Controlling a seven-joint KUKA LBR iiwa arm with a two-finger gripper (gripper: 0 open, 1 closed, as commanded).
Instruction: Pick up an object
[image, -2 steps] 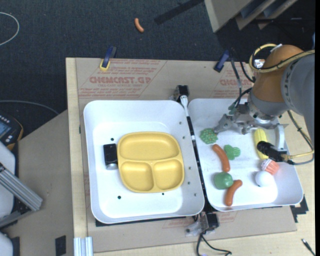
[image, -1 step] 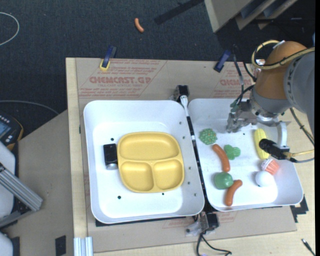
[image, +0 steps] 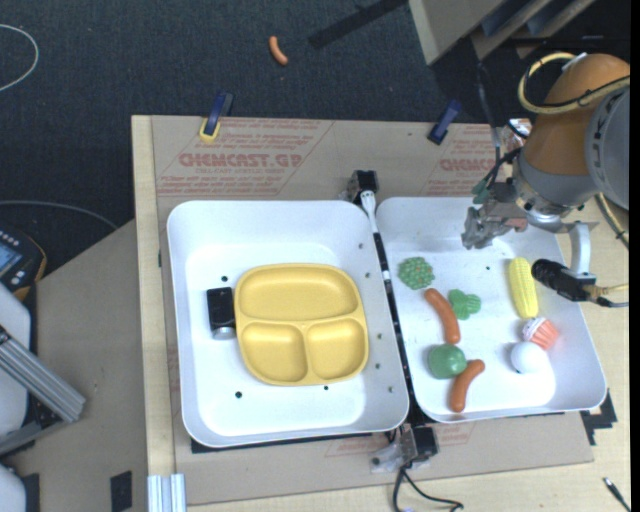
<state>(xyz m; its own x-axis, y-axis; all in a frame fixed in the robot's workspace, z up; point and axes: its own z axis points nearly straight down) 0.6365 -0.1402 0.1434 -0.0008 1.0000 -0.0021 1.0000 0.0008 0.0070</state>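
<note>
Tool (image: 482, 230) of mine hangs over bare floor near the right bin's (image: 578, 392) back rim; its grip I cannot tell. Toy corn (image: 521, 287) lies close, apart.

The arm (image: 585, 120) is cut off by the right edge. The end effector (image: 482, 228) is blurred, its fingertips indistinct. The white ball (image: 525, 357) is partly hidden by a cupcake (image: 541, 331).
</note>
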